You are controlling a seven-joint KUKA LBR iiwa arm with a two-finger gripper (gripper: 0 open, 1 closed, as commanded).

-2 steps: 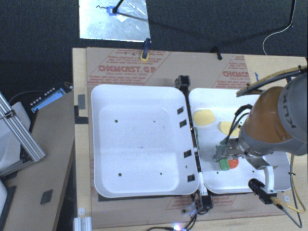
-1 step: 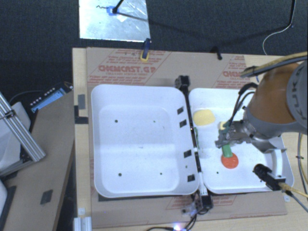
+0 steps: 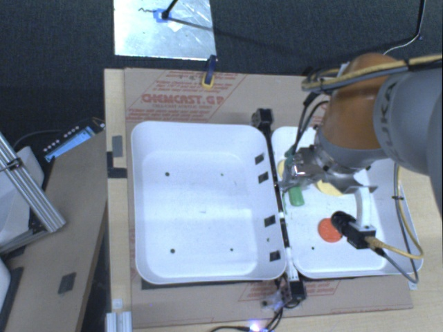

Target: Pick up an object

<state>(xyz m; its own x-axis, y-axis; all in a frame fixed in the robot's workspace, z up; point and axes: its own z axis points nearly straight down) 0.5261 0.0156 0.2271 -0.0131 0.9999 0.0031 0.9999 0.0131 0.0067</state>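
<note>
Camera view looks down on the counter (image 3: 173, 92), two white bins side by side. Nearest, at the right bin's (image 3: 387, 265) six o'clock, lies an orange disc (image 3: 328, 229), partly hidden by a black fitting on the arm's cable. Just past it, toward nine o'clock by the divider, a green piece (image 3: 296, 198) lies under the gripper (image 3: 299, 175), and something yellow (image 3: 329, 187) shows at the bin's centre beneath the wrist. Whether the fingers are open or closed I cannot tell; the wrist covers them. Nothing looks lifted, so by my judgement the pick is not yet done: the grasp and the raise are left, with the green piece the likeliest target. Farther off, the left bin (image 3: 201, 199) sits on brown printed board. At twelve o'clock beyond it, a shiny sheet (image 3: 163, 19) lies on dark carpet.
</note>
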